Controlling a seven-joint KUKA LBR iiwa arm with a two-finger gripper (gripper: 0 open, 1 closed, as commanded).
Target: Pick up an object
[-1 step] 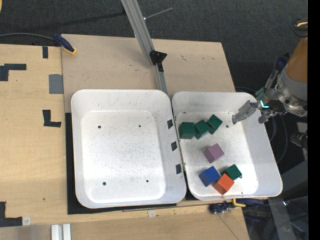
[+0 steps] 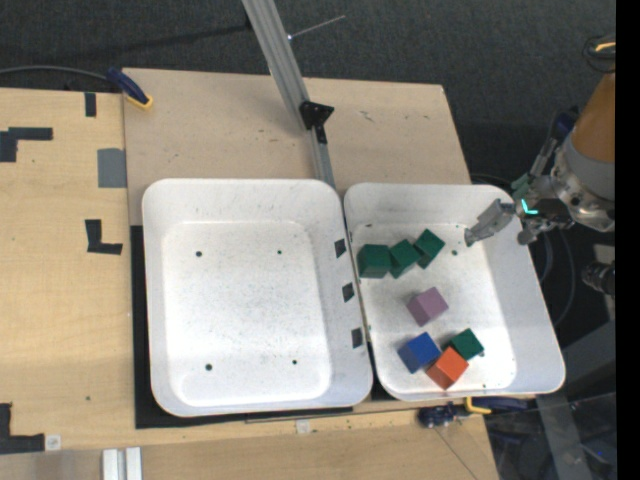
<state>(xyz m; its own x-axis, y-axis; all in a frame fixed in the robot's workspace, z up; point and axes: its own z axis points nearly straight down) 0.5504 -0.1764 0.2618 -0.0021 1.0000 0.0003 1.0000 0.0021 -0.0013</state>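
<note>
The gripper (image 2: 505, 218) hung over the top right side of the right bin (image 2: 497, 290). It held nothing. I could not tell if it was open or shut.

I picked the purple block (image 2: 428, 305) as the one to go for. It sat near the middle of the right bin, all by itself, with bare white floor on every side. That made it the easy one, I thought. It looked small, light and hard, like a toy cube, so I guessed it would not squash or break. Its sides looked flat and maybe a bit smooth, so I would grab two flat sides that face away from each other, not the corners. It sat turned a little, so I thought the gripper would need to turn to match.

Up and to the left of it, three green blocks (image 2: 403, 257) sat in a row, touching each other. Those looked hard to grab one at a time. Down below it, a blue block (image 2: 419, 351), an orange block (image 2: 449, 368) and one more green block (image 2: 467, 344) sat bunched together near the front wall. They looked too tight as well.

The gripper was near the green row but well apart from the purple block. The left bin (image 2: 240, 298) sat just beside the right one on the bench (image 2: 60, 298).
</note>
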